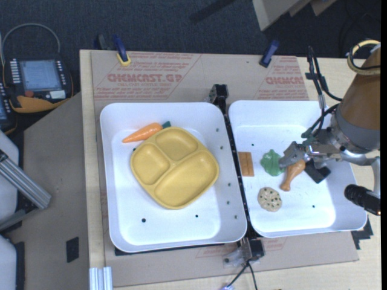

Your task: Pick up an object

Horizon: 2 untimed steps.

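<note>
Two white bins side by side on the bench. Left bin (115, 180): yellow plate (174, 167) in the middle, tilted, three compartments, all bare; carrot (142, 132) touching the plate's far-left edge, just beside the bin's far wall. Open floor along the left bin's near and left sides.

Right bin (314, 219): brown block (245, 164) close against the left wall; green piece (271, 162) right of it; cookie (269, 199) nearer, standing free, with bare floor toward the near wall and right. Drumstick (294, 173) lying aslant between green piece and gripper, its upper end touching the gripper.

Gripper (300, 154) low over the right bin's middle, reaching in from the right, at the drumstick's upper end. Cannot tell whether grasping or released. Far half of the right bin open.
</note>
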Each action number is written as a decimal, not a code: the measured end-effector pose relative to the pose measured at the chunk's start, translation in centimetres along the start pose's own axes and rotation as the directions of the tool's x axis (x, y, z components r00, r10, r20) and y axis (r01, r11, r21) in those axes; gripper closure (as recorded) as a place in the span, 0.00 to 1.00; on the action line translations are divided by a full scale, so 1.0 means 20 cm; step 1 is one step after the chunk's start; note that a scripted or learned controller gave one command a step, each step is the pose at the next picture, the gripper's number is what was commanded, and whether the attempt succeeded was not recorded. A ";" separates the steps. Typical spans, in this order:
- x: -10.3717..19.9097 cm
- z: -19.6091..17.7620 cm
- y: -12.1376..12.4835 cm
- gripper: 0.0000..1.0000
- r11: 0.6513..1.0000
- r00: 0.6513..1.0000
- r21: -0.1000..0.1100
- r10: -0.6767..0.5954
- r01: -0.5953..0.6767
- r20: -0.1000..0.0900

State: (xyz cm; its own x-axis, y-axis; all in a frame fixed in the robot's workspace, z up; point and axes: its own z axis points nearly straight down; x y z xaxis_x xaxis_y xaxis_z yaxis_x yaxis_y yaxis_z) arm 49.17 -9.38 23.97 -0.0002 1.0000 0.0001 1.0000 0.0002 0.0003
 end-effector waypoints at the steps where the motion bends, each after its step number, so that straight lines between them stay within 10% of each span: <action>1: -0.03 0.22 0.00 0.00 1.000 1.000 0.007 0.001 -0.001 -0.002; 2: 0.02 0.49 0.03 0.00 1.000 1.000 0.008 0.000 0.000 -0.002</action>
State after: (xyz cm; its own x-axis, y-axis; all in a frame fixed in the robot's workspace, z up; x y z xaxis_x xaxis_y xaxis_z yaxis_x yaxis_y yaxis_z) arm 49.83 -9.05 14.25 -0.0004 1.0000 0.0025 1.0000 0.0004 -0.0074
